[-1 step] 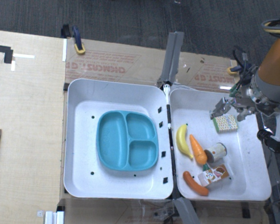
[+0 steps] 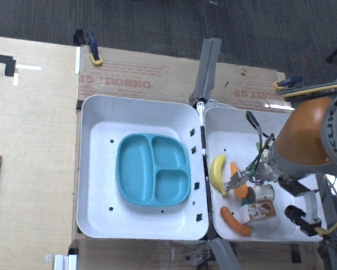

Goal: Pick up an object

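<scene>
Gripper [image 2: 239,181] sits low in the right bin [image 2: 229,122], beside the banana [image 2: 217,173] near the bin's left wall. Jaw state: cannot tell. The banana is probably light, rigid, smooth plastic; grip across its narrow middle to limit slipping.

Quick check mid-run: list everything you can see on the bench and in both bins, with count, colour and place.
divided plate: 1, teal, middle of the left bin
banana: 1, yellow, right bin, near its left wall
hot dog: 1, orange-red, right bin, front
carrot: 1, orange, beside the banana
can: 1, silver, right bin, by the gripper
small packet: 1, brown, below the can
clamps: 2, blue and yellow, back edge
arm: 1, grey and orange, over the right bin
gripper: 1, low among the food items
</scene>
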`<state>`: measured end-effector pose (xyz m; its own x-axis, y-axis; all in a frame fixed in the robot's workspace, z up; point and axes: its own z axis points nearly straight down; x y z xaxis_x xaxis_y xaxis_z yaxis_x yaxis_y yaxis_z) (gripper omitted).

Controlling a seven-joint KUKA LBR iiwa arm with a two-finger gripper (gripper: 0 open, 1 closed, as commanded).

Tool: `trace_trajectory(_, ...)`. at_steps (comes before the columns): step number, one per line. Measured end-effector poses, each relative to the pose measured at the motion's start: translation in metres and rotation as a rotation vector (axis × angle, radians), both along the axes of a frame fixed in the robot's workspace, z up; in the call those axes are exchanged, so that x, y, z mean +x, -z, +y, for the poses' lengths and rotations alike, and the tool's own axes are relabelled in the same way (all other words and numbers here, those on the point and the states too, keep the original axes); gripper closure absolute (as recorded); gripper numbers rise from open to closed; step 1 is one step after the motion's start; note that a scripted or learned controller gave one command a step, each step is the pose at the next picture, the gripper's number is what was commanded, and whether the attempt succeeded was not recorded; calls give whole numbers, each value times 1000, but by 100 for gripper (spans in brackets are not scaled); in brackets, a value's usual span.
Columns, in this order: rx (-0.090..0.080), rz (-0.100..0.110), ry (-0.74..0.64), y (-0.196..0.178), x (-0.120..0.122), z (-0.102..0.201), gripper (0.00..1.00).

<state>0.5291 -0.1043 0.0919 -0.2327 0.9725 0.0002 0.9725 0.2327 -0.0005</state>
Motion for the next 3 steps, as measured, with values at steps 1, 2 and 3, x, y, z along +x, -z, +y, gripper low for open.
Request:
trace_trajectory(1,-1,0,5,-9,0,-1,100)
trace_trajectory(2,-1,0,-29,1,14,-37,100)
trace_trajectory(3,-2,0,194,-179,27,31,100)
